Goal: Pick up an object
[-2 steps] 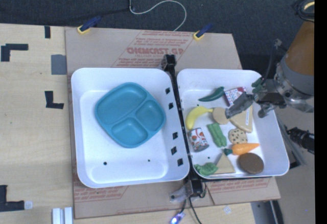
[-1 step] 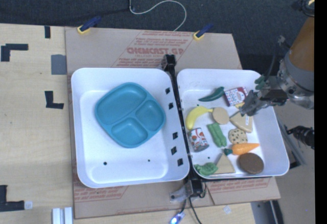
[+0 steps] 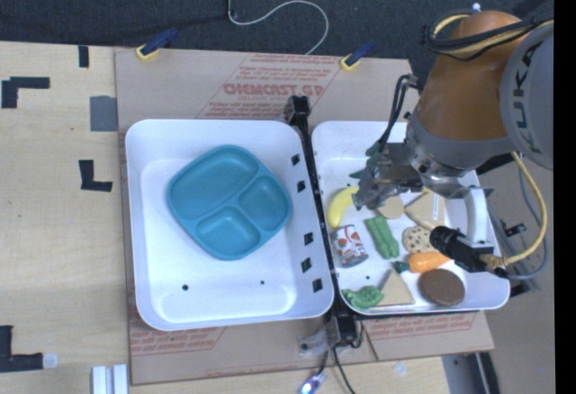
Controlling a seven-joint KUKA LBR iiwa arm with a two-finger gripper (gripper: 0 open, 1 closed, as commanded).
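Gripper sits low in the right bin, center-right of frame; can't tell its state. Banana just left of it, green pod and small packet just below. Blue plate lies in the left bin.

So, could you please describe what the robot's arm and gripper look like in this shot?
The arm is grey with a rounded, glossy orange band above the wrist and part of dark lettering on its side. Black cables loop around the band, and a yellowish cable curves beside it. The gripper is a dark metal assembly.
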